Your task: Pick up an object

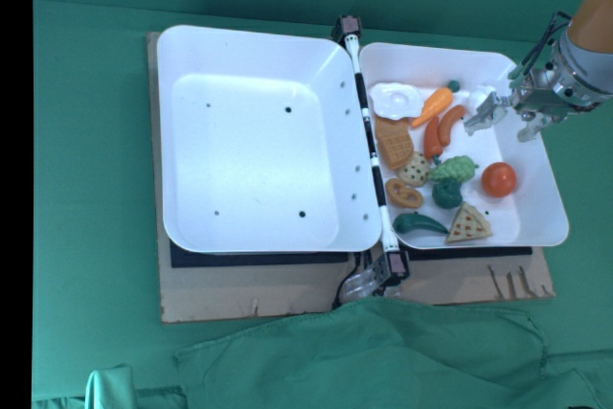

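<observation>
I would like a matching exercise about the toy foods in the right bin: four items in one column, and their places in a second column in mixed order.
Items:
1. fried egg
2. tomato
3. pizza slice
4. waffle

Places:
A. front of the right bin, beside the green pepper
B. far left corner
C. just in front of the fried egg
D. right side, alone

Pairs: 1-B, 2-D, 3-A, 4-C

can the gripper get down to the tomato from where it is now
Probably yes. The gripper hangs over the right bin near its far right side, and the tomato lies just nearer the camera, on bare bin floor. Nothing lies on top of it; the broccoli sits apart to its left.
</observation>
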Motion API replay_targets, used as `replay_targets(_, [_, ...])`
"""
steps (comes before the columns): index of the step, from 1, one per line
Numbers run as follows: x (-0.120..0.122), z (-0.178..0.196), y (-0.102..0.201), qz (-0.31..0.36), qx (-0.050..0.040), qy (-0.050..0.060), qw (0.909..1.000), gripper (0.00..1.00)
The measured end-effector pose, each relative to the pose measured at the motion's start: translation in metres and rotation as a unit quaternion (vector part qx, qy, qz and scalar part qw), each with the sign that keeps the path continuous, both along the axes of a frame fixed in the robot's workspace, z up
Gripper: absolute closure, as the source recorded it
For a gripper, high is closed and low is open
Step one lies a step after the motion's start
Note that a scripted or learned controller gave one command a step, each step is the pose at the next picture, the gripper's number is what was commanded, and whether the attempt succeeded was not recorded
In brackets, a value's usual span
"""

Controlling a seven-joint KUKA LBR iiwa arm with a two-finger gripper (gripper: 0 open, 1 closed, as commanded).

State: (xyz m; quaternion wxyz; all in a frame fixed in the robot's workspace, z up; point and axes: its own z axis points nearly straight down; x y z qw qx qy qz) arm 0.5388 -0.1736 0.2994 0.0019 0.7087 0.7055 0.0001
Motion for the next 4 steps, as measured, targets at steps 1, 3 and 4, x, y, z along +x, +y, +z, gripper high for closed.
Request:
replay_targets(1, [0.000, 0.000, 0.000, 0.000, 0.0000, 0.000, 1.0000, 0.00])
replay_targets(3, [-0.004, -0.082, -0.007, 0.000, 0.0006, 0.003, 1.0000, 0.00])
replay_targets(4, [-0.002, -0.117, -0.009, 0.000, -0.0006, -0.002, 1.0000, 0.00])
